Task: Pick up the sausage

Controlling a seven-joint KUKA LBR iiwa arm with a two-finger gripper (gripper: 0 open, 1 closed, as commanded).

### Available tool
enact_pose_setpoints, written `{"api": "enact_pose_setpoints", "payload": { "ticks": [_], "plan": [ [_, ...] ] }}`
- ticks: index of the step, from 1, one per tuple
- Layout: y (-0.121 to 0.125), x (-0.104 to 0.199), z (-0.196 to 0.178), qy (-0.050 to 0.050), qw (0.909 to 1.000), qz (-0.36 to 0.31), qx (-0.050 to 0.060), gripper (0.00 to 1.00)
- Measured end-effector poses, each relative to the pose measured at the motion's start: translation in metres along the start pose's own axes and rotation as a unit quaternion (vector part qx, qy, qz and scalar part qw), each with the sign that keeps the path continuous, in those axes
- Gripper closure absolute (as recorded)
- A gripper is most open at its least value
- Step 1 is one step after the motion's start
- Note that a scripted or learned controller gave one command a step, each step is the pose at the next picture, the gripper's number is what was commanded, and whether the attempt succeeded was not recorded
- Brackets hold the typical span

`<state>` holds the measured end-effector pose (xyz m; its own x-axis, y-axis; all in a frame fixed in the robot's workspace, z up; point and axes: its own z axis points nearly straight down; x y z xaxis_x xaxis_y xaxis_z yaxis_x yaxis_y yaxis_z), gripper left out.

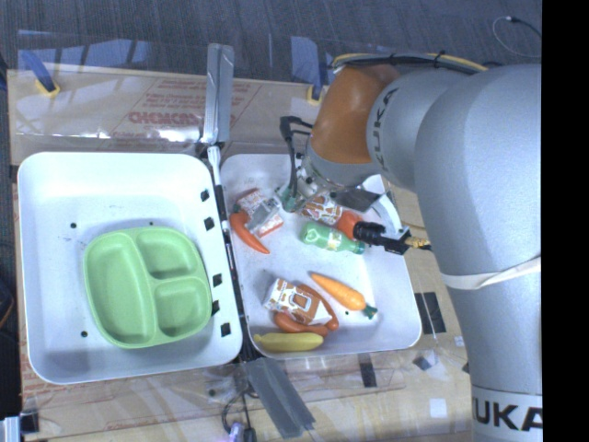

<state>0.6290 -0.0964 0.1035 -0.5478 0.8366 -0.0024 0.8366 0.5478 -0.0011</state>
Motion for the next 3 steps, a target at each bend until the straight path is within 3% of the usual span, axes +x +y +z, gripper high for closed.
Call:
{"api": "enact_pose_setpoints", "payload": {
  "ticks": [1,2,3],
  "plan": [
    [-0.040,0.015,0.012,0.002,0.9983,0.058,0.001,0.00],
    [-0.006,-0.005,0.011,0.002,0.9873,0.159,0.000,0.00],
    [-0.044,0.021,0.012,0.002,0.9976,0.069,0.001,0.00]
  ]
}}
